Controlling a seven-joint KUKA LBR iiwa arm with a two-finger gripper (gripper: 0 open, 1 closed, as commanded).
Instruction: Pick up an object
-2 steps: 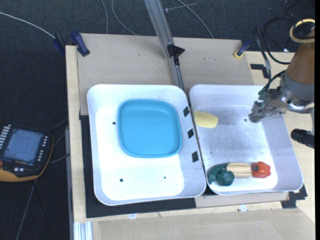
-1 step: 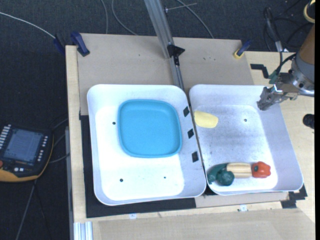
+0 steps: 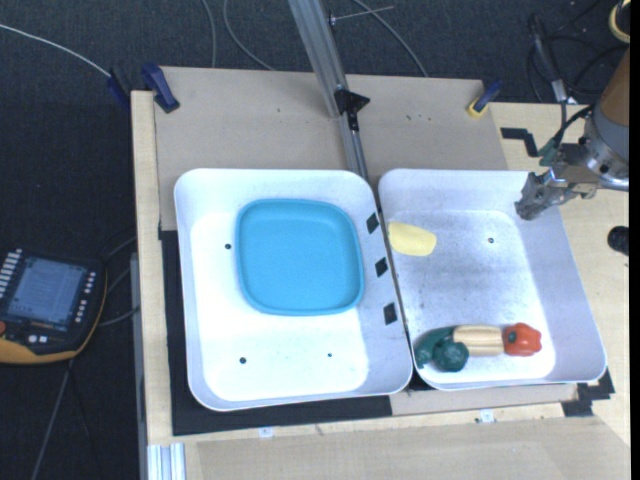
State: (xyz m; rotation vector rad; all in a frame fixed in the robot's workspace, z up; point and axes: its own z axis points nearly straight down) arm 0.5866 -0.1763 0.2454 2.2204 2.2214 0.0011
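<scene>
On the floor off the desk's left edge lies a handheld control pad [image 3: 45,303]. The left bin [image 3: 200,368] sits toward the desk's front left and carries a blue plate [image 3: 300,256] near its centre. Just beside it, the right bin [image 3: 560,268] fills the desk's front right. A yellow piece [image 3: 411,239] lies by that bin's left wall, toward the back. Along its front edge lie a dark green object [image 3: 442,352], a tan piece [image 3: 478,340] and a red object [image 3: 521,339], touching in a row. The gripper [image 3: 530,204] hangs over the right bin's back right corner, well apart from all these; whether the jaws are open or closed cannot be told.
</scene>
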